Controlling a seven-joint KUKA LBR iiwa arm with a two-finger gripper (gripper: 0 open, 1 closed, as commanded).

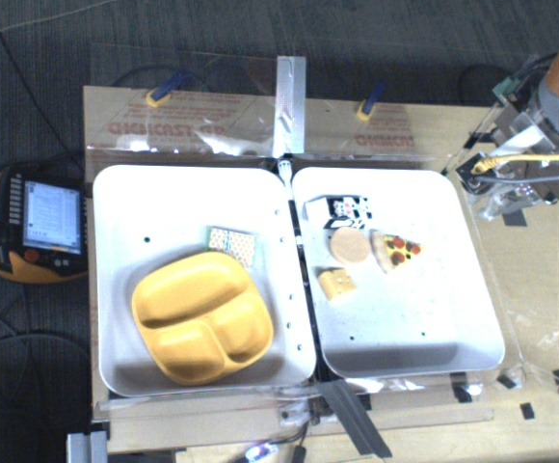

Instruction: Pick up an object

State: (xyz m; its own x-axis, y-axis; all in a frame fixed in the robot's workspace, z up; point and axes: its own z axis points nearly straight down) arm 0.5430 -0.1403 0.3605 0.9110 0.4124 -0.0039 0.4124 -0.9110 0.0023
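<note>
The right bin (pixel 424 326) holds a black-and-white patterned piece (pixel 349 209), a round tan disc (pixel 350 247), a toy pizza slice (pixel 396 251) and a small yellow cheese block (pixel 335 284), all clustered in its far-left part. In the left bin (pixel 116 230) lie a yellow divided tray (pixel 200 314) and a small green-patterned card (pixel 232 245) tucked against the tray's far edge. My gripper (pixel 507 193) hovers outside the right bin's far-right corner, well apart from every object.
A teach pendant (pixel 40 222) with a lit screen lies on the floor left of the bench. A metal strip (pixel 290 104) stands behind the bins' shared wall. Blue-and-yellow clips (pixel 167 89) hold plastic sheeting at the back.
</note>
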